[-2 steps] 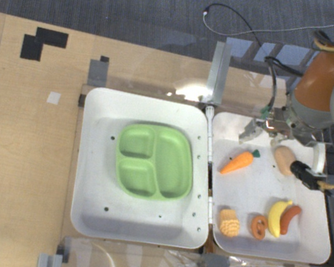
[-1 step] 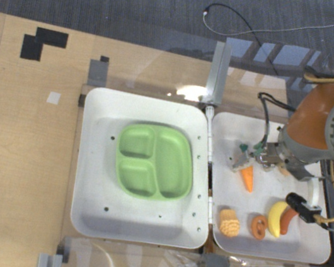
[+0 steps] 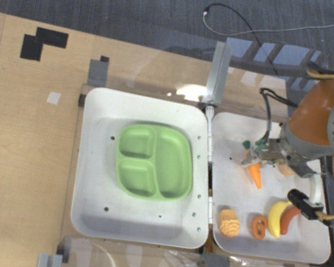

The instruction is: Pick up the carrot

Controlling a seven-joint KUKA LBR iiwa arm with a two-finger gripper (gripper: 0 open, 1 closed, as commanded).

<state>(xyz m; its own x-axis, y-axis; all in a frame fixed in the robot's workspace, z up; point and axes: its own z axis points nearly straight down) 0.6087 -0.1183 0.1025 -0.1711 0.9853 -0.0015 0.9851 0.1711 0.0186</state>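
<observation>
The carrot is small and orange, with a green tuft at its upper left. It lies tip-down in the upper middle of the right bin. My gripper reaches in from the right under the orange-banded wrist and sits right over the carrot's thick top end. The orange tip sticks out below it. Whether the carrot is between the fingers is hidden by the gripper body.
A green divided plate lies in the left bin. Along the right bin's front lie a yellow corn piece, a round orange-brown slice, a banana and a red sausage-like piece. A small pale item sits by the gripper.
</observation>
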